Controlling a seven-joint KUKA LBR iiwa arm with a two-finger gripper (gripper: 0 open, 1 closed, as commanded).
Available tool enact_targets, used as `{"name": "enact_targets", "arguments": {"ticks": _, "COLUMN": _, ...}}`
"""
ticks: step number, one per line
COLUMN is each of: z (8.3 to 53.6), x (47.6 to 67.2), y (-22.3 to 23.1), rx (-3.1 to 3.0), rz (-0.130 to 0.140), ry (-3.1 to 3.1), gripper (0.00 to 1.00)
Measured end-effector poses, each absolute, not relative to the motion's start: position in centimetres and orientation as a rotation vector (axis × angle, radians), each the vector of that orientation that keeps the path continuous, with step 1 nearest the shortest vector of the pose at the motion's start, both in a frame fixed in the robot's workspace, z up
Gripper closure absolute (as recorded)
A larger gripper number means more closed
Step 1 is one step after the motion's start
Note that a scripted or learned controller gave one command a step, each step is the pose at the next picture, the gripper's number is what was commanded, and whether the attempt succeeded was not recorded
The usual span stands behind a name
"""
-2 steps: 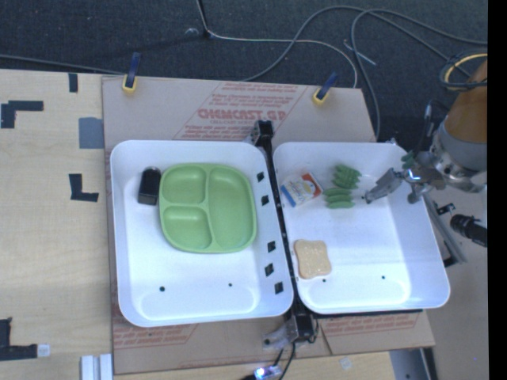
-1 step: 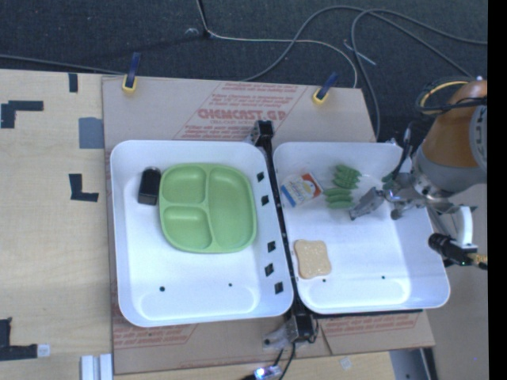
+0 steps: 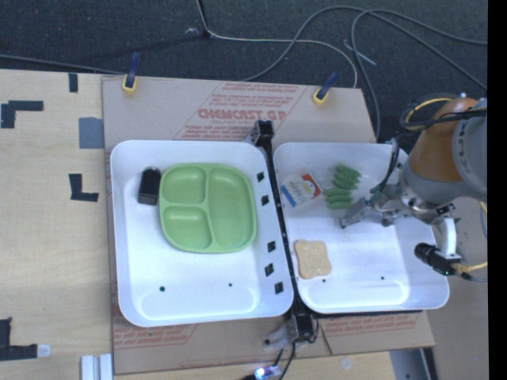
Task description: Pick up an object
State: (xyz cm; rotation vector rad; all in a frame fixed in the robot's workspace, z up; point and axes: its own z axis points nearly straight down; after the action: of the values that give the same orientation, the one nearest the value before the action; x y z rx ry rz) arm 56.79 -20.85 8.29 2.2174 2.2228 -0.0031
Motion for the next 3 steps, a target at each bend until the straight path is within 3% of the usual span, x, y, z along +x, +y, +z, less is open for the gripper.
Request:
{"name": "enact_targets", "arguments": {"ticks": 1, "z": 9.7, "x": 56.9, "y": -20.9, "rx": 2.213, "rz": 0.0, "ry": 2.22, "gripper": 1.0}}
{"name": "enact_targets", "arguments": {"ticks": 2, "z": 15.1, "x": 58.0, "y": -20.7, "rx": 2.218, "rz": 0.002, "ry": 2.222, "gripper": 1.0}}
{"name": "enact_targets", "arguments": {"ticks": 3, "z": 19.3, "x": 57.8, "y": -20.8, "rx": 2.219, "rz": 0.001, "ry": 2.222, "gripper": 1.0}}
